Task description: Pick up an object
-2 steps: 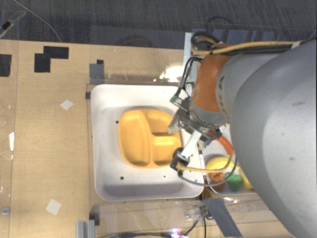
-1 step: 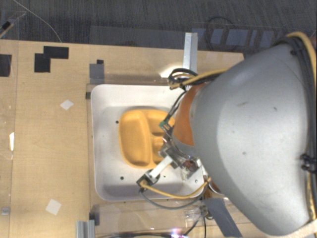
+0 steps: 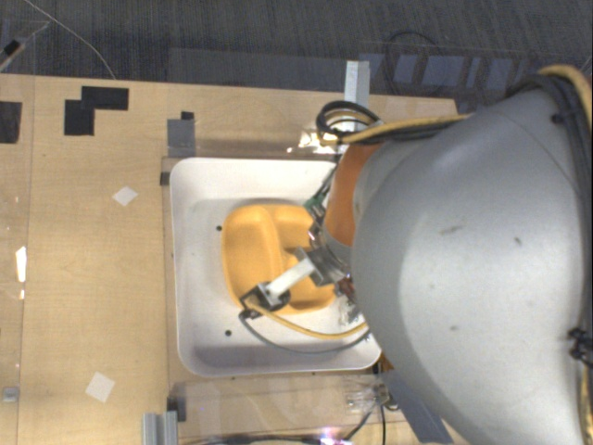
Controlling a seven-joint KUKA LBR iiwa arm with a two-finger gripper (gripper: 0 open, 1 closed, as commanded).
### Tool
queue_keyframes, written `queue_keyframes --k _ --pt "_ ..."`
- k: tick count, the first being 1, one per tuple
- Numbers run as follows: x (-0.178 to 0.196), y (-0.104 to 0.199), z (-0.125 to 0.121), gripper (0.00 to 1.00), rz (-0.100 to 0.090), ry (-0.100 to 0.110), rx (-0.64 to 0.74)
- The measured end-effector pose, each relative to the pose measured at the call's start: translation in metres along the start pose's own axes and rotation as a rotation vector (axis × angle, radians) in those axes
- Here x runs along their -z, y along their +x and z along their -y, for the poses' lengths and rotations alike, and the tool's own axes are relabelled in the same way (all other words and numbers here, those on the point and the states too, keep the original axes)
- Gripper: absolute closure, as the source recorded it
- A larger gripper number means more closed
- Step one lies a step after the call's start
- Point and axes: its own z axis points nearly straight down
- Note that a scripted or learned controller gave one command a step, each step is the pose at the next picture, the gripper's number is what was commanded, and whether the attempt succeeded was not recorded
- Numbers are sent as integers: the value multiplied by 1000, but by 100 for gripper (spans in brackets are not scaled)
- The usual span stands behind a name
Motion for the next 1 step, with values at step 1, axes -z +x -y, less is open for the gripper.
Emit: queue_keyframes --k 1 --pt "-42 35 67 0 3 2 -159"
